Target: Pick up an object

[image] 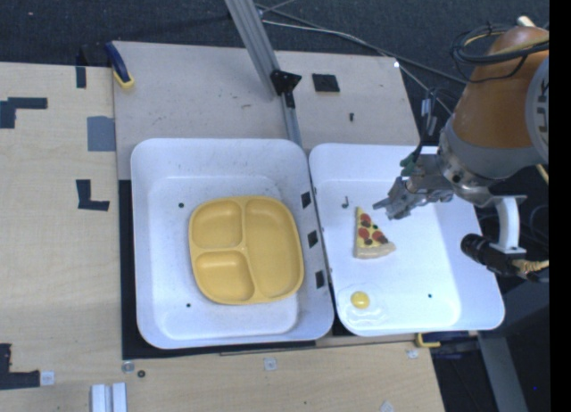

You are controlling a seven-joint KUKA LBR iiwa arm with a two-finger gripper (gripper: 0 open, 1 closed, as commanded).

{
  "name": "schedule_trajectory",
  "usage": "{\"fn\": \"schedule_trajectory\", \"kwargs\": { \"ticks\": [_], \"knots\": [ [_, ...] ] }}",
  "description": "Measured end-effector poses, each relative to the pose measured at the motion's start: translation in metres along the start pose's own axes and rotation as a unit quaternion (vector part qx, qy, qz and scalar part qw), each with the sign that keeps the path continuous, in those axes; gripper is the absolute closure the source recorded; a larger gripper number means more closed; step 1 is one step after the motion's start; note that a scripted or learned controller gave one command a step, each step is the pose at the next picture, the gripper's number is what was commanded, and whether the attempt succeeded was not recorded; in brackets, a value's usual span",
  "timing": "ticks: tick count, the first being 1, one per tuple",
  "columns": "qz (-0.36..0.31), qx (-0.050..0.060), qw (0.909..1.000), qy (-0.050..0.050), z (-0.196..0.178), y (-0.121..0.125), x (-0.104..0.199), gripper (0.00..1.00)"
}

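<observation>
Gripper (389, 209) is seen over right bin (464, 312), fingers spread, nothing held, just right of pizza slice (369, 236) at bin centre. Yellow ball (359, 300) is near front-left corner. Divided yellow plate (244, 249) is in left bin (156, 223).

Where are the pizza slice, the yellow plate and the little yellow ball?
pizza slice (369, 236): camera view, middle of its topping.
yellow plate (294, 250): camera view, its right rim.
yellow ball (359, 300): camera view, its top.
</observation>
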State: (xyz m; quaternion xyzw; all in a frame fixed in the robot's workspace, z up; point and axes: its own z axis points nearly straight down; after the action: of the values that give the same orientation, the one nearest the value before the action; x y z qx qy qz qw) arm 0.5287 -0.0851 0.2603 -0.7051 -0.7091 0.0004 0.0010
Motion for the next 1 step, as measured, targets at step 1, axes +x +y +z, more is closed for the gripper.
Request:
{"fn": "schedule_trajectory", "kwargs": {
  "ticks": [1],
  "knots": [
    [0.0, 0.0, 1.0, 0.0, 0.0006, -0.0014, 0.0501, 1.0]
  ]
}}
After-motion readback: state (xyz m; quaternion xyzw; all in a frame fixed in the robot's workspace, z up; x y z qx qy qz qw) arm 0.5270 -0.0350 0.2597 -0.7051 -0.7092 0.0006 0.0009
